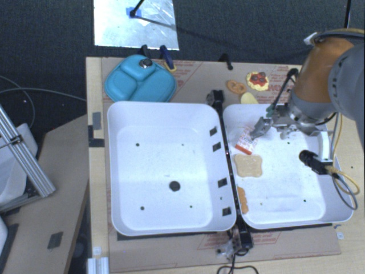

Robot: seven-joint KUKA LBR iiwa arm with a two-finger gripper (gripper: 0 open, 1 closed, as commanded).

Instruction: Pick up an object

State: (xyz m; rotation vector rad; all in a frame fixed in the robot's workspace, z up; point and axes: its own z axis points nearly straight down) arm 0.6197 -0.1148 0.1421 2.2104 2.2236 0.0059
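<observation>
My gripper (pixel 263 127) hangs over the back left part of the right bin (pixel 319 210), on the grey arm with the orange band. Just below and left of it lies a small white packet with a red end (pixel 245 142), close to the gripper tip; contact cannot be judged. A flat tan toast-shaped piece (pixel 248 165) lies in front of the packet. A small orange piece (pixel 242 200) rests against the bin's left wall. A small dark round thing (pixel 174 185) sits in the left bin (pixel 131 124).
Behind the bins on the bench are a blue sectioned tray (pixel 140 80), a tan cookie (pixel 235 87), a red-and-yellow round toy (pixel 258 80) and a pale yellow piece (pixel 248 99). A black cable plug (pixel 311 160) hangs by the arm over the right bin.
</observation>
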